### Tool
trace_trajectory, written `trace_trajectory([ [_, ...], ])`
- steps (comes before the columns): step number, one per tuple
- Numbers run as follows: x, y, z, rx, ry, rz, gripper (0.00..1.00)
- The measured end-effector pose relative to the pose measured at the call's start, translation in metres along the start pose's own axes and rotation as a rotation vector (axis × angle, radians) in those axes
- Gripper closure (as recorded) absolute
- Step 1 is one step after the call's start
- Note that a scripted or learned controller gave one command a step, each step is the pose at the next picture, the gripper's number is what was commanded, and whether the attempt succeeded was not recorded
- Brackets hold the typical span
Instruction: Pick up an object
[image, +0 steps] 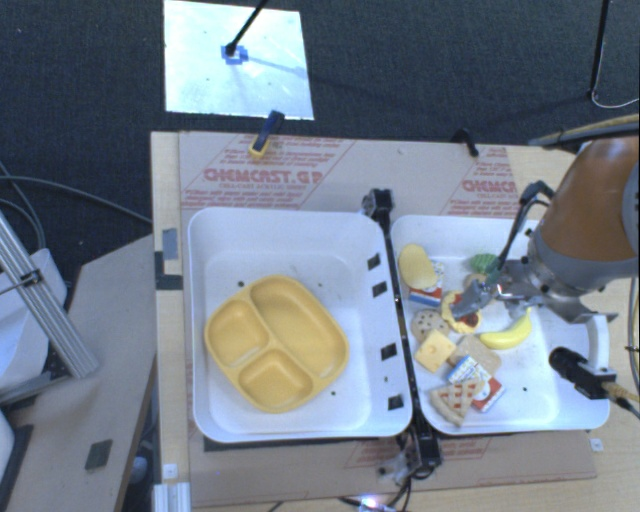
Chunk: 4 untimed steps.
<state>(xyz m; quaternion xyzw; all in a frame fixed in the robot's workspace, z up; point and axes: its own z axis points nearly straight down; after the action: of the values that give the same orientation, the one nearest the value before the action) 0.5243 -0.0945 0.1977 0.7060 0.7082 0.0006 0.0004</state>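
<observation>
Several toy foods lie heaped in the right bin (570, 400), and any one would do for the pick: a banana (506, 333), a cheese wedge (435, 351), a cookie (428, 323), a pizza slice (451, 402), a green sprig (485, 264) and a yellow chip-like piece (417, 266) near the divider. The gripper (472, 301) hovers low over the middle of the heap, just beside the banana's left end, and from where I stand I cannot tell what state it is in, nor whether anything is caught in it. To do this well, I would say it should settle on one piece with bare floor around it; the banana looks the best bet, lying a little apart on the arm's side, while the cheese, cookie and pizza crowd and touch each other and could drag along or slip. A straight descent, centred across the banana's narrow width, seems wise. The left bin (300, 225) holds a yellow tray (275, 343), well apart from all this.
</observation>
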Motion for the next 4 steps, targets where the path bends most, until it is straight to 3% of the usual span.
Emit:
trace_trajectory([
  [1,0.007,0.030,0.097,-0.015,-0.002,0.000,0.00],
  [2,0.007,-0.025,0.053,0.003,0.001,0.003,0.00],
  [3,0.000,-0.013,0.114,-0.002,-0.002,0.002,0.00],
  [4,-0.002,-0.010,0.099,-0.013,-0.007,0.004,1.00],
])
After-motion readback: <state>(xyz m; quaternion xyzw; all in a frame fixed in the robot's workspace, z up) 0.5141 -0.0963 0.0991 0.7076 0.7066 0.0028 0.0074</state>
